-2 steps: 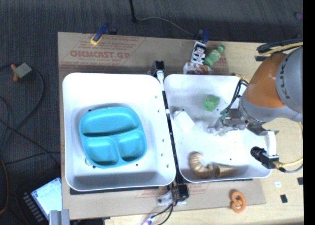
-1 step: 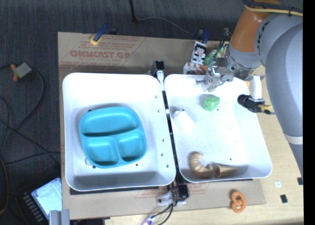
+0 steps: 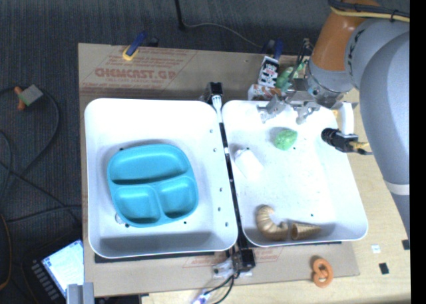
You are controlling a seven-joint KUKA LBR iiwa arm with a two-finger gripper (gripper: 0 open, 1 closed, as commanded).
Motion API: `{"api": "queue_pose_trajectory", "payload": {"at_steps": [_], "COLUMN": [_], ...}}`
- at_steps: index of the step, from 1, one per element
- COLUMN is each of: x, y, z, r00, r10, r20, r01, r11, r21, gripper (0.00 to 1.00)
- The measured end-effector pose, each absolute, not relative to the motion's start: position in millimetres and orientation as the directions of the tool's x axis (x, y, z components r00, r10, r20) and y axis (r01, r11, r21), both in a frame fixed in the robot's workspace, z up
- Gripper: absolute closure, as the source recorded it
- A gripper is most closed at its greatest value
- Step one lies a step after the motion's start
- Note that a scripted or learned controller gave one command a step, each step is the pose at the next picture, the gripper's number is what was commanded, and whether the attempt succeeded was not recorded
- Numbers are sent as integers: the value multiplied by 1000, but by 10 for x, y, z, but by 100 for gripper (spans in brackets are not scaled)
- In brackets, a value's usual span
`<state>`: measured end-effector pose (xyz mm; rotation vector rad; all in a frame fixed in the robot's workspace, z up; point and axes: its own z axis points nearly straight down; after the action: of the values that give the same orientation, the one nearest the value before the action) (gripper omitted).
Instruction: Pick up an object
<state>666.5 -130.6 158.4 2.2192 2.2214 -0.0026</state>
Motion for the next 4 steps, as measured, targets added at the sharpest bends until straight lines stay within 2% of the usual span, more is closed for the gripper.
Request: {"api": "queue_pose_trajectory", "payload": {"at_steps": [1, 2, 3, 4], "x": [5871, 5878, 6621, 5359], "y": [-1235, -1235, -821, -350], "z": [1056, 1158, 1855, 2132], "r00": [0, -1, -2, -1], "r10": [1000, 1000, 1000, 1000], "r20": [0, -1, -2, 0], "r01": [1000, 1000, 1000, 1000], "r11": [0, 1, 2, 1], "r21": [-4, -2, 2, -2], "gripper": [0, 100, 100, 100]}}
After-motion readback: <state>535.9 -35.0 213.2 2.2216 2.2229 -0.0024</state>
